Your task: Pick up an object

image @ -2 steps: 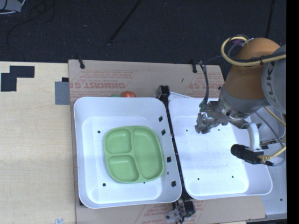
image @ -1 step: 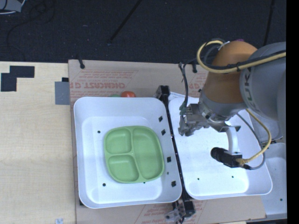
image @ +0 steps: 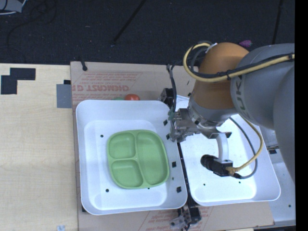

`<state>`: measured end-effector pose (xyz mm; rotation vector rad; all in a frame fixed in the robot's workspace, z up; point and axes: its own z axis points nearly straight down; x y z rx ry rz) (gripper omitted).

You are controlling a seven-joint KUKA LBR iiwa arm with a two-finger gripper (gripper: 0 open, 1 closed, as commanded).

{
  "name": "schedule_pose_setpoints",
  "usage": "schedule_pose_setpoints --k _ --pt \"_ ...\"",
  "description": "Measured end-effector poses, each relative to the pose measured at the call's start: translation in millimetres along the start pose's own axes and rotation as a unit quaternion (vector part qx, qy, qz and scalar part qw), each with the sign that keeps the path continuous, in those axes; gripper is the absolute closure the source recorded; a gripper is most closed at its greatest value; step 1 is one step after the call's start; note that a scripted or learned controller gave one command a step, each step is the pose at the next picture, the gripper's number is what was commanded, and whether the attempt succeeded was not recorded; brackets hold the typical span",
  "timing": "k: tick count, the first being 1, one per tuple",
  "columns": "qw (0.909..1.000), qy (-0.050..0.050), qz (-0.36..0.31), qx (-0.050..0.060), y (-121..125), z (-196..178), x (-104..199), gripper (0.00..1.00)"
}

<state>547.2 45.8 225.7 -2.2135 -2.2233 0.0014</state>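
Observation:
A light green plate (image: 138,158) with three compartments lies flat in the left white bin (image: 91,129). My gripper (image: 176,128) hangs low at the inner edge of the right bin (image: 240,191), close to the divider between the two bins and just right of the plate's upper right corner. The arm's grey and orange wrist covers the top of the gripper and much of the right bin's back half. Nothing can be seen in the gripper.
A small red and green object (image: 130,97) lies on the cardboard just behind the left bin's back rim. A bit of something purple (image: 246,44) peeks out behind the arm at the top right.

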Motion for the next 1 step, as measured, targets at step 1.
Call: schedule_pose_setpoints --k 1 --pt "1.0000 0.000 0.000 0.001 3.7 10.5 55.2 1.00"
